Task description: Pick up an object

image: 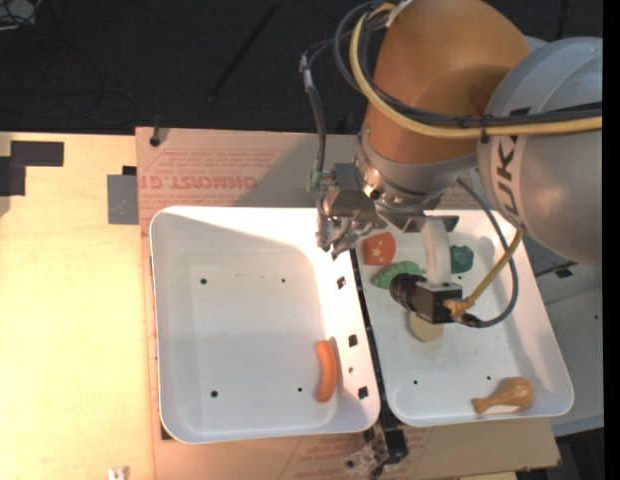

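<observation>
Jaws state cannot tell, arm hanging over right bin (550, 363); sausage (328, 370) in left bin (180, 268) looks light, smooth, likely slippery—best pinched across its middle.

You have bright, even light from overhead; the pale wooden worktop (60, 308) is washed nearly flat. The grey-and-orange robot arm (450, 78) throws a soft grey shadow over the left shallow white plastic bin (180, 408). Behind the worktop, everything falls to near-black. The focus is slightly soft.
</observation>
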### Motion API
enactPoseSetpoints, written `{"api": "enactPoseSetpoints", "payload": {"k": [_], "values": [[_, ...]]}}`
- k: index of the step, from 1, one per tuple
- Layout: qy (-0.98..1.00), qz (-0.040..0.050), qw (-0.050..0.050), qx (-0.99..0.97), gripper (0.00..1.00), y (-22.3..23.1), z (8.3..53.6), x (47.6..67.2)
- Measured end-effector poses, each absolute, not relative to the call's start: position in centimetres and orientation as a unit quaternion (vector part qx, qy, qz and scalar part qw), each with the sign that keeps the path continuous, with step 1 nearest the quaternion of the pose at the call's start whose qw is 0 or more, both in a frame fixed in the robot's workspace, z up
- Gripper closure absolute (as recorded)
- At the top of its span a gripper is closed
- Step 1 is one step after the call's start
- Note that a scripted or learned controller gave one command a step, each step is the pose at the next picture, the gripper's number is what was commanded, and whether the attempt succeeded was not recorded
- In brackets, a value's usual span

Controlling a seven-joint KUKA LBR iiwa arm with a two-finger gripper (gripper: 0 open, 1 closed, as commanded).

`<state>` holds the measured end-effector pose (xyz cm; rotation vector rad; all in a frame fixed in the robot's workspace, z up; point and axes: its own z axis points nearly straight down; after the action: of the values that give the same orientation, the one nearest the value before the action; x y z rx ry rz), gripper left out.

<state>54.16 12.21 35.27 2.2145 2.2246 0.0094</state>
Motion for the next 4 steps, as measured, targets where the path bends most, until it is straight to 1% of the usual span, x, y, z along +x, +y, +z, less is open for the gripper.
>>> {"api": "enactPoseSetpoints", "payload": {"k": [1,2,3,4], "values": [[0.708,0.0037,0.002,0.706,1.00,14.5,45.4,55.6],[0.706,-0.0067,-0.004,0.709,1.00,10.2,33.8,55.1],[0.708,-0.0005,0.000,0.706,1.00,14.2,35.2,57.7],[0.708,-0.0005,0.000,0.706,1.00,17.8,34.7,61.6]]}}
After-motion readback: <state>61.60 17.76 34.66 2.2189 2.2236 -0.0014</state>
